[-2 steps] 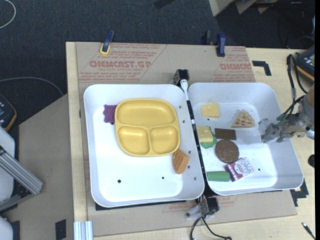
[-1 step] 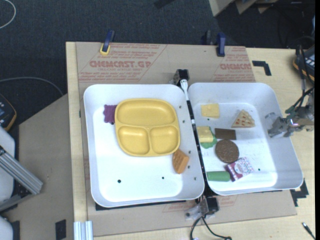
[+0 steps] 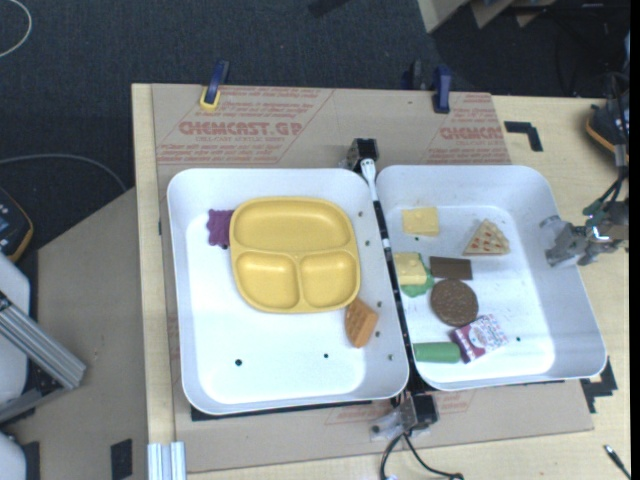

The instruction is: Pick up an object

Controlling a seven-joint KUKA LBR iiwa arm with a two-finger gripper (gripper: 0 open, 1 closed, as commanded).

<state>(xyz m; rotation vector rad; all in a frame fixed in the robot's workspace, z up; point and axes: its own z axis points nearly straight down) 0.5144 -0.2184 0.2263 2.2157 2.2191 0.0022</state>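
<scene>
Lying in the right bin (image 3: 560,268), several small toy-food pieces offer themselves as the object to pick: a yellow block (image 3: 420,220) near the back, a waffle-patterned wedge (image 3: 487,238) to its right, a dark brown bar (image 3: 450,266), a brown round cookie (image 3: 454,302), a green stick (image 3: 436,351) and a crinkly red-and-white packet (image 3: 478,336) at the front. All look light. The block, wedge and cookie seem stiff, likely plastic or foam, and should take a pinch across their short sides; the wedge stands apart from its neighbours, so it looks like the easiest to close on. The packet would probably crumple and slip. The cookie, bar and a yellow-green piece (image 3: 410,270) crowd together, leaving little finger room. The hand (image 3: 570,240) sits at the bin's right rim, well apart from the pieces and holding nothing; whether it is spread or closed I cannot tell. The left bin (image 3: 200,298) holds a yellow divided tray (image 3: 295,253), a purple scrap (image 3: 218,226) and a tan piece (image 3: 361,322), all on the desk (image 3: 150,168).
</scene>
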